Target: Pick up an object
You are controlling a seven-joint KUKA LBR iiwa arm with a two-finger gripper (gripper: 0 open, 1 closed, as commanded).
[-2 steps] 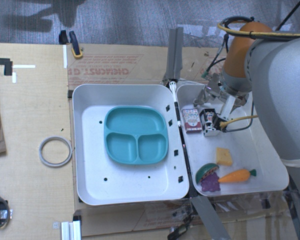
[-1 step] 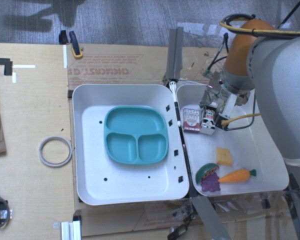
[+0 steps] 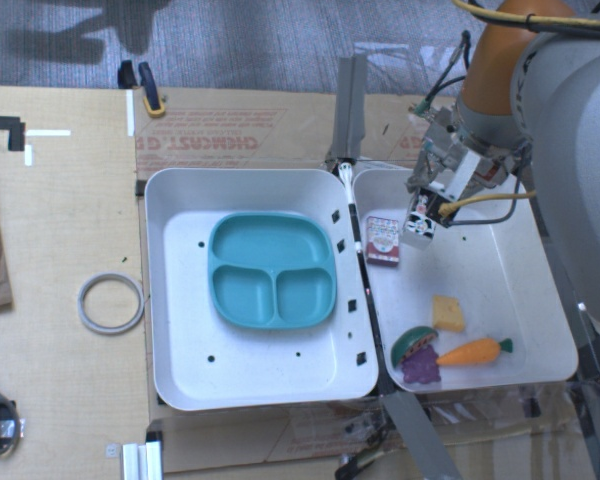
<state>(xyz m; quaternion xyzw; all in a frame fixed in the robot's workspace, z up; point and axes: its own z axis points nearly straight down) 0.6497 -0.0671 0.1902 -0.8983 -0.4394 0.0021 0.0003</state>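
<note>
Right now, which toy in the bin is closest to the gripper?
The small red-and-white box, just beside the gripper. The yellow block, orange carrot and purple piece all lie farther off, at the near end of the bin.

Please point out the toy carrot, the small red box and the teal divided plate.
toy carrot (image 3: 468,352), camera view, middle of its orange body.
small red box (image 3: 383,240), camera view, middle of its top face.
teal divided plate (image 3: 270,243), camera view, floor of its large compartment.
</note>
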